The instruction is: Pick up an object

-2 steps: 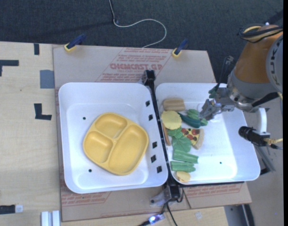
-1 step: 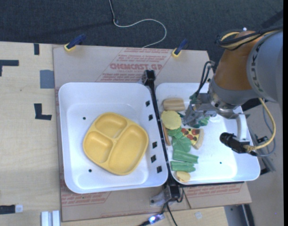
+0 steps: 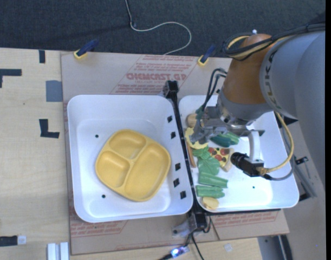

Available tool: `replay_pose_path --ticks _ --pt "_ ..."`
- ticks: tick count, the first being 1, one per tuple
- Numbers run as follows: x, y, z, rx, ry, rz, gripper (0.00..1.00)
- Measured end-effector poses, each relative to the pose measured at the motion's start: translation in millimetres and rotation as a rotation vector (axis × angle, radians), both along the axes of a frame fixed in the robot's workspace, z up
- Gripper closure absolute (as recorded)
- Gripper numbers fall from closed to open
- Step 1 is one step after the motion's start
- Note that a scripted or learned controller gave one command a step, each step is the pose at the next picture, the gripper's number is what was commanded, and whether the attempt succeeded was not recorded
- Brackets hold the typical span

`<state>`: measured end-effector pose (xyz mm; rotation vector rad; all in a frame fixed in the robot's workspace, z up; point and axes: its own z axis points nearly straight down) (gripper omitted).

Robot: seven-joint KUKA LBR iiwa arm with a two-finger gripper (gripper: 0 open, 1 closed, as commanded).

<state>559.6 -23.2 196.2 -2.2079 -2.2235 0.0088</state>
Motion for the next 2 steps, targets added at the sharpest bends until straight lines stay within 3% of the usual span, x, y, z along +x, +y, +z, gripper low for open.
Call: replay_pose_path --ticks 1,2 --pt "-17 55 1 -0.001 0.001 -0.001 1.00" --pt "-16 106 15 -0.002 -0.001 0.001 1.00"
